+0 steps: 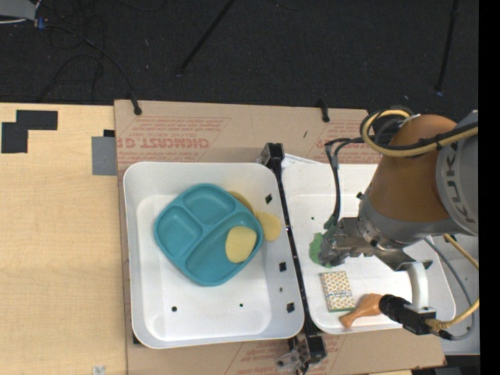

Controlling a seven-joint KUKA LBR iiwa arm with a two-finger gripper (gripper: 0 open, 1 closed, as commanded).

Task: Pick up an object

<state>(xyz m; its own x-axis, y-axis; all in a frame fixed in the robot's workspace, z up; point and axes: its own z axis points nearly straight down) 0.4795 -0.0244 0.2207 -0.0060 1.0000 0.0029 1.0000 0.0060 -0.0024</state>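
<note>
In the right bin (312, 184), my gripper (334, 250) hangs low over the left part of the bin floor. A green object (316, 249) lies right against the gripper's left side, partly hidden by it; whether it sits between the fingers cannot be told. Just in front of the gripper lies a small flat packet (337, 290) with a green and tan pattern. An orange-brown curved piece (362, 311) rests near the bin's front wall.
The left bin (148, 311) holds a teal divided plate (195, 229) with a round yellow piece (241, 243) in one compartment. A second yellow piece (269, 224) peeks from under the plate's right rim. A black divider bar (285, 233) runs between the bins.
</note>
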